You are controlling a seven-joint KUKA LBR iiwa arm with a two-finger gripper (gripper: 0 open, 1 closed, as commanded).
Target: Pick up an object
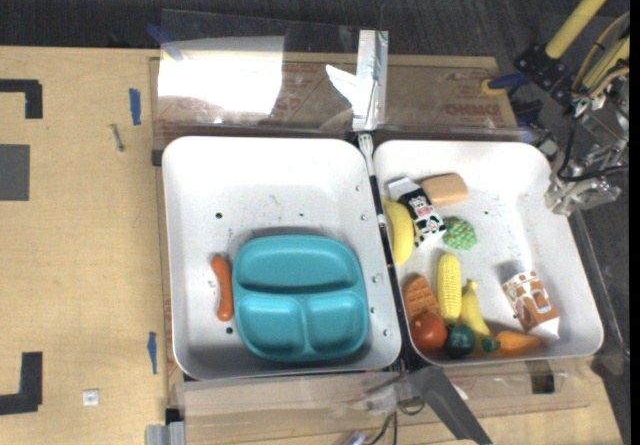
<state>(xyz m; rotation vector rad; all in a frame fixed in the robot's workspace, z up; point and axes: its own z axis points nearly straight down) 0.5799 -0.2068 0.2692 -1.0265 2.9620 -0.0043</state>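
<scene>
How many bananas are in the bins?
2. One banana lies along the left wall of the right bin, beside the cow-patterned carton. The other banana is near the front, next to the corn. More could hide under the pile.

— What's in the left bin [190, 168]?
— A tray [298, 298] at 6 o'clock, a sausage [223, 287] touching it at 9.
— The right bin [520, 173]?
— Banana [398, 231] at 9 o'clock, corn [450, 285] centre, carton [530, 299] at 4.

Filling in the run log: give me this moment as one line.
gripper: at right bin's right rim, holds nothing seen | left bin: teal tray, orange sausage | right bin: toy food, untouched
</scene>
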